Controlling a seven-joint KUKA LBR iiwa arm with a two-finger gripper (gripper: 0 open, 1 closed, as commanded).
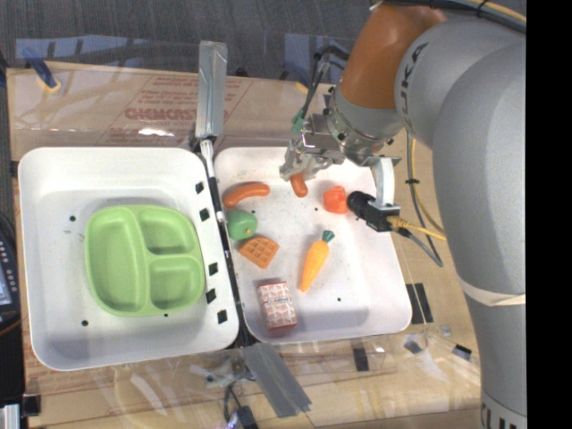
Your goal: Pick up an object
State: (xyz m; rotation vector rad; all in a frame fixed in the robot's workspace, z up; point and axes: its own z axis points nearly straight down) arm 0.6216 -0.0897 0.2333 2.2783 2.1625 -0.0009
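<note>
Where the gripper (299, 170) hangs over the far edge of the right bin (393, 284), a small orange-red piece (298, 185) sits directly at its tip, its long axis running roughly up and down in the camera view. Whether that piece is pinched or only lies under the fingers, and how wide they stand, I cannot tell from this slant, since the metal of the gripper covers the piece's upper end. That is the relation the next move turns on: the nearest candidate lies straight below the tip, so a lift alone should show whether it comes away.

Just to the right lies a red-orange rounded toy (335, 198), close beside the arm's black fitting. To the left a sausage (246, 192) lies crosswise near the divider, with a green fruit (241, 225) and a waffle (259, 251) nearer the camera. The carrot (314, 259) lies at a slant mid-bin, and a pink box (277, 304) stands near the front wall.

The arm reaches in from the right, its orange band (380, 47) high above the wrist, the wrist angled down and leftward. The left bin (45, 177) holds a green divided plate (143, 259).
</note>
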